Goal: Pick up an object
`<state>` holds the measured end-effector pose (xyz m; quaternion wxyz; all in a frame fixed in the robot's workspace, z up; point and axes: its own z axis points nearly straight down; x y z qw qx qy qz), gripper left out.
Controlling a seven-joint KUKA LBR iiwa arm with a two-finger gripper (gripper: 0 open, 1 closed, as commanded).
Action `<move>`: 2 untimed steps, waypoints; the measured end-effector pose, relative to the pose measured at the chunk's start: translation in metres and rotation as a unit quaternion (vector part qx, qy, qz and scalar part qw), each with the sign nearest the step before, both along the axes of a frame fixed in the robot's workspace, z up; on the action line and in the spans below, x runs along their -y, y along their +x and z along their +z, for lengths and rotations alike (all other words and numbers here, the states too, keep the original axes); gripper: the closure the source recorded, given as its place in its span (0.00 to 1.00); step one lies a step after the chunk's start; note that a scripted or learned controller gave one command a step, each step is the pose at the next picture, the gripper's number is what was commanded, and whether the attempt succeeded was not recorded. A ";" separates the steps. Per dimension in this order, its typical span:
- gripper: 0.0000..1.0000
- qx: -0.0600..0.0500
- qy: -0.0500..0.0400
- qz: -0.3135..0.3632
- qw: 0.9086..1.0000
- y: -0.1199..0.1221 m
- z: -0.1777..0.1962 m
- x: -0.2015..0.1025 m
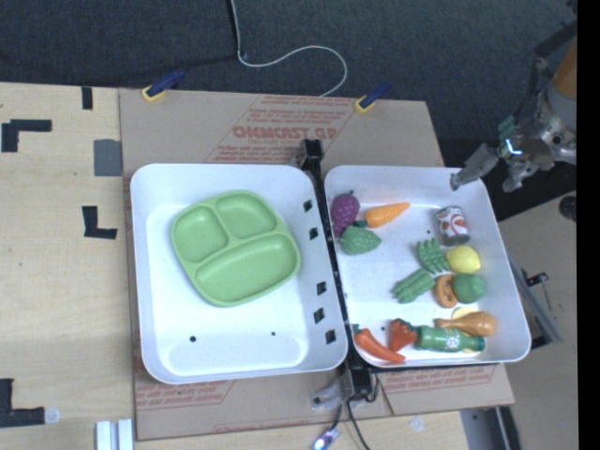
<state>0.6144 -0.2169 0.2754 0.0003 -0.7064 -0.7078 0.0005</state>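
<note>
No object has been picked up. The gripper [487,172] is positioned above the right bin's [511,279] upper right corner, fingers spread, nothing between them. Toy foods, including a can [451,223] and lemon [462,259], lie in that bin. Descent, grasp and lift remain.

Even, soft overhead light with faint shadows, mild glare on the white bins [150,251], slightly soft focus.

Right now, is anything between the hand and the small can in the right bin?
Nothing visible. The hand sits above the right bin's upper right corner; the can lies just below-left of it, with bare white floor between.
</note>
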 end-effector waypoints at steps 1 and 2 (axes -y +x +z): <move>0.00 0.000 0.002 0.004 1.000 -0.074 0.061 -0.106; 1.00 0.000 0.000 0.001 1.000 -0.071 0.068 -0.101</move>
